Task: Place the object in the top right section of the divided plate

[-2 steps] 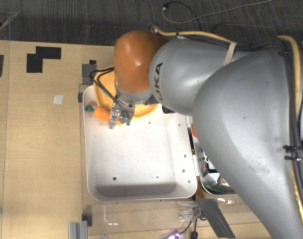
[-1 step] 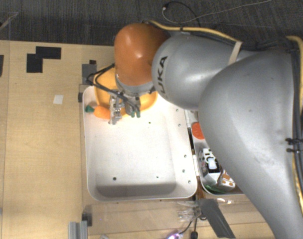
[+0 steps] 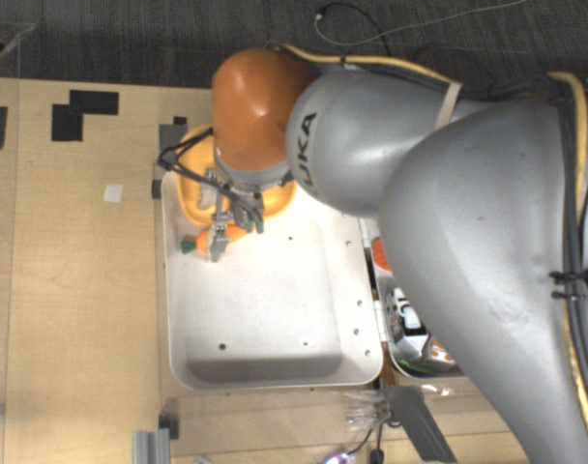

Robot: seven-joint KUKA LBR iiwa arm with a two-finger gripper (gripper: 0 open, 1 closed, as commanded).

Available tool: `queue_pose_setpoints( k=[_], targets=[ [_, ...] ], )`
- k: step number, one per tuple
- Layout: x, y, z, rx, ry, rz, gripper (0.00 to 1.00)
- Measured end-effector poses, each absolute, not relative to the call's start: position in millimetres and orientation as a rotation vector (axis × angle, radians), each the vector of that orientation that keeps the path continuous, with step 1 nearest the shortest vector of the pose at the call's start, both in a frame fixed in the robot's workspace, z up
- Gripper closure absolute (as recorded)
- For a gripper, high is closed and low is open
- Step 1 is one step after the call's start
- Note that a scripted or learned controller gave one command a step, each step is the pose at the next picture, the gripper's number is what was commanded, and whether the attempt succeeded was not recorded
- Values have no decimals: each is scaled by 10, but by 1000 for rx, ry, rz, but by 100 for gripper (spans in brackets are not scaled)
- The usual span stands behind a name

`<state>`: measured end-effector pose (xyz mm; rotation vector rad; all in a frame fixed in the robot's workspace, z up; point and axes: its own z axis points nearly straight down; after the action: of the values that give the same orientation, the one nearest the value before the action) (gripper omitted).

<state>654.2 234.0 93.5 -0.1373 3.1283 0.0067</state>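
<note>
One small green object (image 3: 189,246) lies in the left bin (image 3: 275,356) beside one yellow plate (image 3: 190,196); gripper (image 3: 220,243) state unclear.

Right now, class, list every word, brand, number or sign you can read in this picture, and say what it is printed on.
"KUKA": black letters running up the grey arm, beside the orange band.
Printing on the packaging in the right-hand bin: too small and blurred to read.
Nothing else legible.
</note>
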Motion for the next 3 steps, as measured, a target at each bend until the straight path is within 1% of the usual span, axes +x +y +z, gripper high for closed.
queue_pose_setpoints(
  k=[1, 2, 3],
  targets=[
    [6368, 2259, 1308, -381, 3108, 7, 0],
    [5571, 1659, 971, -639, 3044, 14, 0],
    [6272, 1749, 1547, -1138, 2915, 4, 0]
  ],
)
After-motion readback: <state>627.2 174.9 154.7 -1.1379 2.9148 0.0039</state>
